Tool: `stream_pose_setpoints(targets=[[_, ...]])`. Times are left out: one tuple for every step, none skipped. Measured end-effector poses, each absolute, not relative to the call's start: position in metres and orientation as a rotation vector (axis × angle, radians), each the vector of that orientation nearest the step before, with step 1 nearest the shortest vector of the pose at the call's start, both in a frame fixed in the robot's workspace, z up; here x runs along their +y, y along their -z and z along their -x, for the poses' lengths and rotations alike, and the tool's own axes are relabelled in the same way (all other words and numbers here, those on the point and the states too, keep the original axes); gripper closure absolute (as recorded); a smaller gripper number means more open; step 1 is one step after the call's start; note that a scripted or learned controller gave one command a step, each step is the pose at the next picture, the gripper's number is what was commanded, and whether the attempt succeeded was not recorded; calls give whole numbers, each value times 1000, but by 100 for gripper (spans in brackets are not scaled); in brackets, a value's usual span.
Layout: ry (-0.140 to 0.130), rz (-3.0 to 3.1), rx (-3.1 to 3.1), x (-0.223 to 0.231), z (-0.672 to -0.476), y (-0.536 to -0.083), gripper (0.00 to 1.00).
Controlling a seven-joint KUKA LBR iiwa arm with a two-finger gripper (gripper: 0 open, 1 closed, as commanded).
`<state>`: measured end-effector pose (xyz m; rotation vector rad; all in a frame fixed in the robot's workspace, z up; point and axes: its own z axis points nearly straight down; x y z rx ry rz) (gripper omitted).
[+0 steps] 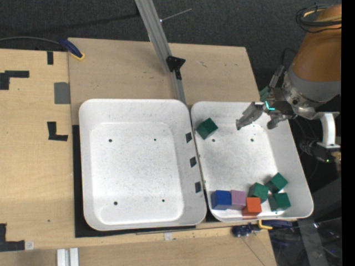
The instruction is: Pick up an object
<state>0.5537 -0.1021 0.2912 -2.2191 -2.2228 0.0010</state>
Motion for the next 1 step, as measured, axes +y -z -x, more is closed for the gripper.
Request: stream_pose_setpoints(targets=[[-2, 2219, -2223, -102, -554, -291, 0]])
